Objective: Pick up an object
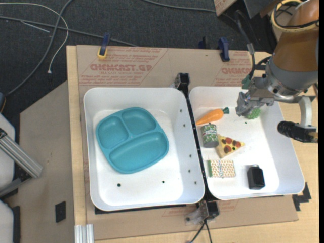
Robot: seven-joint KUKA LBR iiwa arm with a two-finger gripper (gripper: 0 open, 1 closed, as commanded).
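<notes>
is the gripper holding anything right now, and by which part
It cannot be told. The gripper is low over the right bin, with something green showing at its tip, but the view does not show a thing between its fingers.

end effector (pixel 248 109) over green obj (pixel 253 113), right bin (pixel 283 151)

Two bins side by side on a board (pixel 131 65). Left bin (pixel 96 186) holds a divided tray (pixel 132 139) near its centre. In the right bin (pixel 288 176): carrot (pixel 210 116) at 10 o'clock from bin centre; can (pixel 209 134) just below it, at 9; pizza slice (pixel 230 146) just right of the can; flat packet (pixel 222 169) at 7; small box (pixel 255 176) at 5. The gripper (pixel 248 109) hangs over the 12 o'clock part, right of the carrot. Two clamps (pixel 105 44) on the board's far edge.
</notes>
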